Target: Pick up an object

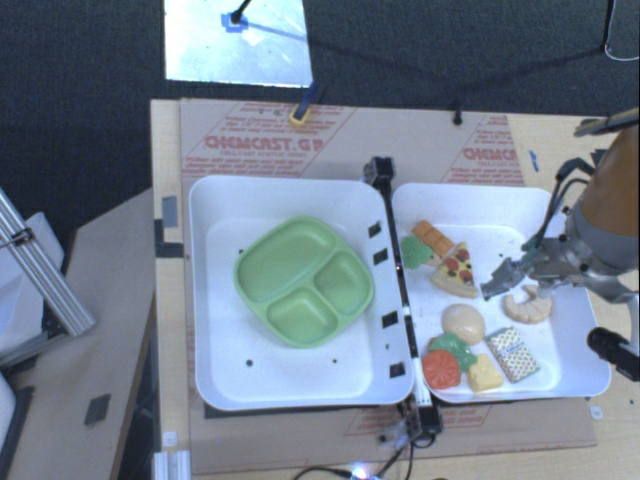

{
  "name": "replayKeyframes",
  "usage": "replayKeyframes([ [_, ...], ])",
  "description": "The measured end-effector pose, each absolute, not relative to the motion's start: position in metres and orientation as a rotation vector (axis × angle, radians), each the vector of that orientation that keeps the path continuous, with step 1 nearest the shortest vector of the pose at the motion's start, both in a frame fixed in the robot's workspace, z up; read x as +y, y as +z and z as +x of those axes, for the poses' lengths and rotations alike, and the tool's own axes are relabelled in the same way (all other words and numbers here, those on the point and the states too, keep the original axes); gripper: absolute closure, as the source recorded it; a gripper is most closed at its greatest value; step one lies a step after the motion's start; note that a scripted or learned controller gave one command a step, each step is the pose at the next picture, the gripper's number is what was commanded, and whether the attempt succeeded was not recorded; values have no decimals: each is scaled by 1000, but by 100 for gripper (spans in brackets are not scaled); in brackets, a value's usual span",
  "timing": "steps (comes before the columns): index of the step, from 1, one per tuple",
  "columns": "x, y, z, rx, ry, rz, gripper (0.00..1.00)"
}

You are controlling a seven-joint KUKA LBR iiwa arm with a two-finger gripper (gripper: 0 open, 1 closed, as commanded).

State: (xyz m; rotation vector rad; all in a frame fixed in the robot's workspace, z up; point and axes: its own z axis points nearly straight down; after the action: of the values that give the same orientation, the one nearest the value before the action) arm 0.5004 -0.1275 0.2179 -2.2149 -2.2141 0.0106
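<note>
My right bin [470, 208] is crowded along its middle and near edge by toy food; bare floor lies along its far edge; the green tray [305, 280] fills the left bin's [215, 268] centre.

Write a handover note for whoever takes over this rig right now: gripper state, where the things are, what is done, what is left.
Gripper: low over the right bin, between the pizza slice and the croissant. Nothing visible between its fingers; open or shut cannot be told from this view.

Right bin also holds a carrot, a bread roll, a tomato, a cheese wedge and a patterned packet.

Left bin holds a green divided plate.

Done: arm is positioned over the toys.
Left: grasp one object and lift it; no pick is confirmed yet.
</note>
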Motion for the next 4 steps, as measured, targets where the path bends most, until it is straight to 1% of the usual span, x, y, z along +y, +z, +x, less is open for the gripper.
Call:
replayKeyframes([
  [1, -127, 224, 503, -2225, -2, -2219, 0],
  [2, -131, 183, 504, -2222, 0, -2220, 0],
  [3, -129, 139, 514, -2224, -2, -2221, 0],
  [4, -128, 91, 515, -2224, -4, -2221, 0],
])
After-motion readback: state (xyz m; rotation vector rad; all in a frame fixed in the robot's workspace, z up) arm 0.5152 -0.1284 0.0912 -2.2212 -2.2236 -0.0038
